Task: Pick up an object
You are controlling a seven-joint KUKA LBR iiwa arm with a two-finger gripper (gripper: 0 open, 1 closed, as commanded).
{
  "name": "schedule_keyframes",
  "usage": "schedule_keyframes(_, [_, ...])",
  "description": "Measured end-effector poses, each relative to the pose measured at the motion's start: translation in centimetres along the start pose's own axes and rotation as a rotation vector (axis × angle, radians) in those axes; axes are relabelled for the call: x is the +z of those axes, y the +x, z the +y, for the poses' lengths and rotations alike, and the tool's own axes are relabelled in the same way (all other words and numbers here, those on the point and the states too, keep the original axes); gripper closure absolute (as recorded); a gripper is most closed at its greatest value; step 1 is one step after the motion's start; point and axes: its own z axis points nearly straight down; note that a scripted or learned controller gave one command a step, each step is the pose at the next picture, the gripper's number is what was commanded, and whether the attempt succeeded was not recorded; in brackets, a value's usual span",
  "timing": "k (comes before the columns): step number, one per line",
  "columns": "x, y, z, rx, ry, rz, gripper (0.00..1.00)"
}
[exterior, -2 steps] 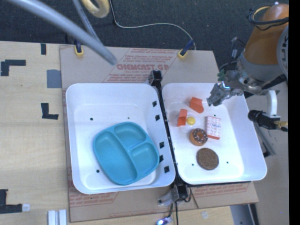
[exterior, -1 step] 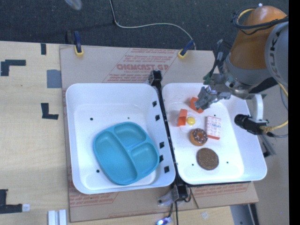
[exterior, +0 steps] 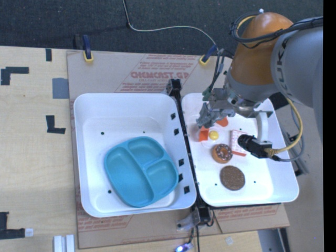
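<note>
My gripper point(exterior: 208, 121) hangs low over the back left part of the right bin point(exterior: 262, 193). Just below its tips lie a small orange block point(exterior: 203, 135) and a little yellow piece point(exterior: 213, 135). Another orange bit point(exterior: 223, 122) peeks out beside the gripper. Nearer the front sit a sprinkled donut point(exterior: 222, 153) and a round brown cookie point(exterior: 232, 177). A red and white flat item point(exterior: 237, 150) lies partly under the wrist hardware. Nothing shows between the fingers.
The left bin point(exterior: 89, 114) holds a blue divided plate point(exterior: 140, 170). A black divider point(exterior: 181, 135) runs between the two bins. The arm's grey and orange body covers the back right of the right bin.
</note>
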Motion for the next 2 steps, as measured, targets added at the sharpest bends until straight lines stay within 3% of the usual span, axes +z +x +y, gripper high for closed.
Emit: schedule_keyframes(2, [-0.1,9.2,-3.3,0.000,-0.001,0.000,1.00])
